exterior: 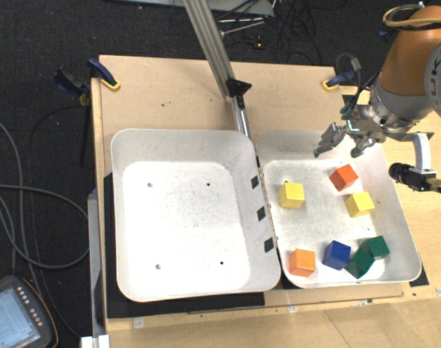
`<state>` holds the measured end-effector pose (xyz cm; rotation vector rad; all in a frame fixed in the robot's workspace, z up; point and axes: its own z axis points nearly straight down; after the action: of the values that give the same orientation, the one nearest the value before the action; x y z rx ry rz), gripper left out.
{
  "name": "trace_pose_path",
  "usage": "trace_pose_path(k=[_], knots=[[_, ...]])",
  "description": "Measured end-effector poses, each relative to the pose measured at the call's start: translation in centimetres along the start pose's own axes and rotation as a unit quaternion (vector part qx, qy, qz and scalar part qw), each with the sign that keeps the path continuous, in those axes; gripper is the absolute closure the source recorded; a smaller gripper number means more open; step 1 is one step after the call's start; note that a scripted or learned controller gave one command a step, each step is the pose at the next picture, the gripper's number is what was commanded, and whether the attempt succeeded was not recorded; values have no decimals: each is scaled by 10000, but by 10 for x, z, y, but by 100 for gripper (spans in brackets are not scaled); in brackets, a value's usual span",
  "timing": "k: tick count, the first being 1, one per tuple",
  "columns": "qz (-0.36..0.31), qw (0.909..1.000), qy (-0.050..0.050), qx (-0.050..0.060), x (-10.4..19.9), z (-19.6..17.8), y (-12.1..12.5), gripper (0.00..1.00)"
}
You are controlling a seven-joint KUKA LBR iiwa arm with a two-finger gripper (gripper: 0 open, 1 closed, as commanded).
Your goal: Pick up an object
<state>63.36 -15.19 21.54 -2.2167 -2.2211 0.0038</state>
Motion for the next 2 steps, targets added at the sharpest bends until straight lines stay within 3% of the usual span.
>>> trace_pose_path(k=[1,2], knots=[[-6,10000,-6,-16,0,-2,0,0],[11,10000,-3,3,2,44,-7,0]])
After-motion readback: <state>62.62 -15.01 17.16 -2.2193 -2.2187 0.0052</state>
